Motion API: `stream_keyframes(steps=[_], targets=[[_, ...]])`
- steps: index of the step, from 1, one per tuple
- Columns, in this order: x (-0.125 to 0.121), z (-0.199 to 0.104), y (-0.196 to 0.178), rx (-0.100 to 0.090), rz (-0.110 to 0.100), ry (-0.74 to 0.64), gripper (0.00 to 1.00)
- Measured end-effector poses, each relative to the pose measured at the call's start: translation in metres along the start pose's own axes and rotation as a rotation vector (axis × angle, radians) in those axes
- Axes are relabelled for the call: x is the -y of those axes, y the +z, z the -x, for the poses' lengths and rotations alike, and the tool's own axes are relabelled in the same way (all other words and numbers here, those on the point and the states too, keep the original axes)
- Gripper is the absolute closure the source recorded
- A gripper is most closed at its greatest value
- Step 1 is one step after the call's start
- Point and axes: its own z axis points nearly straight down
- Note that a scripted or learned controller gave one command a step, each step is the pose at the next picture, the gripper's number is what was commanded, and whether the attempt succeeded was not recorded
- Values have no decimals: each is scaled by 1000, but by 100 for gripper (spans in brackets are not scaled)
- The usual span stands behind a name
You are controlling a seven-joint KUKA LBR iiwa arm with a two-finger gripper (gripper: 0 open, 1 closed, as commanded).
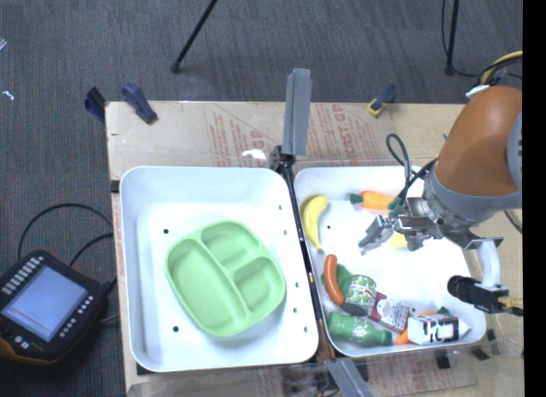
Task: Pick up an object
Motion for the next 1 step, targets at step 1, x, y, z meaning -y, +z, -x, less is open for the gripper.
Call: stream_keyframes(steps=[1], targets=[[10, -9, 95, 0, -1, -136, 0]])
